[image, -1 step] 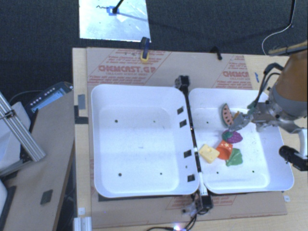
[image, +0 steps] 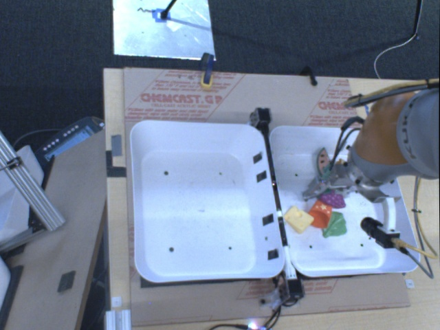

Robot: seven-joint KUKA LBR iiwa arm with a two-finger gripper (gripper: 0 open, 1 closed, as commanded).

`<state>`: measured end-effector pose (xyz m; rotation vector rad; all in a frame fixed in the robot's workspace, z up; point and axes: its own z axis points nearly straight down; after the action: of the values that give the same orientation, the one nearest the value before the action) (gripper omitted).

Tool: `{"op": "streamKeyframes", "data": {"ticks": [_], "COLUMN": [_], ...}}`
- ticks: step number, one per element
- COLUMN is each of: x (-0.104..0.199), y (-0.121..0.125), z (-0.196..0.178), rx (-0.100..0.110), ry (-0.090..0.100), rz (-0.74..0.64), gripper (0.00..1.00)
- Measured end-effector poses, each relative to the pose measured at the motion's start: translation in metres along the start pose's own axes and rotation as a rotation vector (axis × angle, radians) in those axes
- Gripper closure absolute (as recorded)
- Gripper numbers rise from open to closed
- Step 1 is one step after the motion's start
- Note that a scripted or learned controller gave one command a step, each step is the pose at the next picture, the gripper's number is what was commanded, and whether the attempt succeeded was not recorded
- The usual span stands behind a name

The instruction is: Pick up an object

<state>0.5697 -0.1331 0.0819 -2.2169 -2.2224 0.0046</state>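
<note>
The right bin (image: 302,256) holds several small toys: a yellow block (image: 298,219), an orange-red piece (image: 320,214), a purple grape-like piece (image: 333,200), a green piece (image: 335,226) and a watermelon slice (image: 322,159) further back. My gripper (image: 318,186) hangs low over the right bin, just left of the purple piece and above the orange-red one. Its metal fingertips point down-left toward the cluster. Nothing is visibly held between them.
The left bin (image: 199,205) lies beside the right one, with a black-clipped divider (image: 271,191) between them. A cardboard sheet (image: 185,95) lies under both bins. The grey arm (image: 392,143) covers the right bin's far right side.
</note>
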Motion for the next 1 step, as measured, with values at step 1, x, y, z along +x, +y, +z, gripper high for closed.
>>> {"op": "streamKeyframes", "data": {"ticks": [1], "x": [-0.0007], "y": [-0.0538], "z": [-0.0015], "rx": [0.000], "ry": [0.001], "rz": [0.003], "gripper": [0.00]}}
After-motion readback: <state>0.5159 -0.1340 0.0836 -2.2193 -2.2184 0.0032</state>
